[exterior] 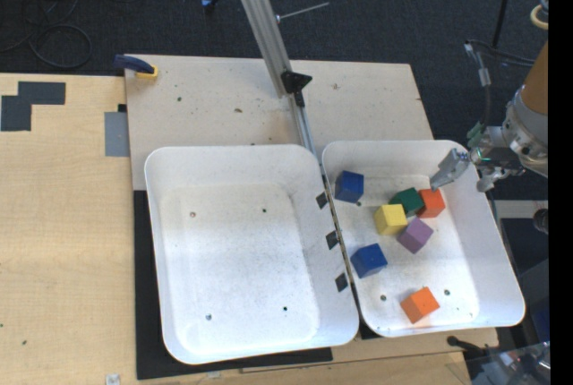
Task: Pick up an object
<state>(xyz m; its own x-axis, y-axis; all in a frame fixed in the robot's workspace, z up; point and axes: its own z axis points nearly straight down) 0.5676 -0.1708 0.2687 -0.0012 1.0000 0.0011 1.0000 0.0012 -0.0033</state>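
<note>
Grey pincer [450,166] hangs beside red cube [432,202] — unlabelled.

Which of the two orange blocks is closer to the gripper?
The orange block in the cluster beside the green block, just below the gripper. The other orange block sits alone near the right bin's front edge.

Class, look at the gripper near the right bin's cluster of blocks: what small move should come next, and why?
Probably lower the gripper onto the red block. It hangs just above and right of that block, holding nothing, and the red block is the nearest of the cluster, beside the green block.
</note>
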